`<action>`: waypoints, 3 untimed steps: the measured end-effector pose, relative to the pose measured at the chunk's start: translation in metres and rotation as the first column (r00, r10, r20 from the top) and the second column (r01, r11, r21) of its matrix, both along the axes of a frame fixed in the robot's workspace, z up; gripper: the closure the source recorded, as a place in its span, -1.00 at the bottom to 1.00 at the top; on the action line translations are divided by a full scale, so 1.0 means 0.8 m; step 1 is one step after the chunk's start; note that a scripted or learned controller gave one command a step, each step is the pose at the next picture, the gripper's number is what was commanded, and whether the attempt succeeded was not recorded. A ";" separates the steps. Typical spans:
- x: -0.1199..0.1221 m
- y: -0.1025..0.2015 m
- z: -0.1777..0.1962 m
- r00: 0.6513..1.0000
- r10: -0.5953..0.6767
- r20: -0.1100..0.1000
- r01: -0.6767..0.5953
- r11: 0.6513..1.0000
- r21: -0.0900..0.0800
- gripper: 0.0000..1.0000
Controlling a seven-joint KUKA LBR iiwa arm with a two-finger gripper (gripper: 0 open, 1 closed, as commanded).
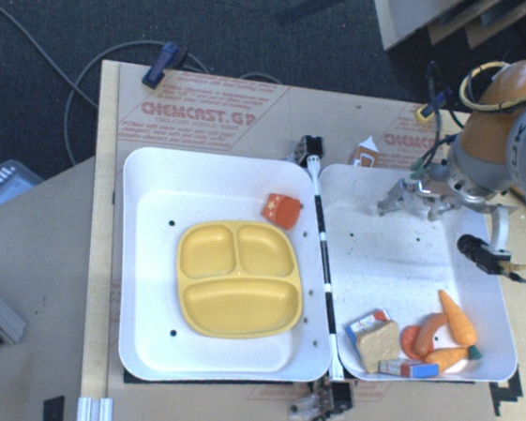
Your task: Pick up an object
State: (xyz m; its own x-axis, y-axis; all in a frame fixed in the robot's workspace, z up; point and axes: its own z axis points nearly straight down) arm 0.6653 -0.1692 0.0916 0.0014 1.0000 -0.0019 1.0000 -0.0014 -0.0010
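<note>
My gripper [411, 205] hangs over the far end of the right bin [389, 266], its fingers spread open with nothing between them. The toy foods lie in a heap in that bin's near right corner, well apart from the gripper: an orange carrot [457, 317], a second carrot [447, 358], a red sausage [422, 334], a tan bread slice [380, 343] and a small blue-and-white box [366, 322]. A red-orange block [283, 210] sits in the left bin [146, 239] beside the divider.
A yellow divided plate [236, 277] fills the middle of the left bin. A small blue-and-red stick [412, 369] lies at the right bin's near rim. Black clamps [310, 148] hold the bins' shared edge. The right bin's middle floor is bare.
</note>
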 end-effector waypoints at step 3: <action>-0.233 0.009 -0.010 1.000 0.000 0.000 0.000 1.000 0.002 -1.00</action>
State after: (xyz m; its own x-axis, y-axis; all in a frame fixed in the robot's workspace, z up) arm 0.4785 -0.1618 0.0840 0.0011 1.0000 0.0003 1.0000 -0.0011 -0.0012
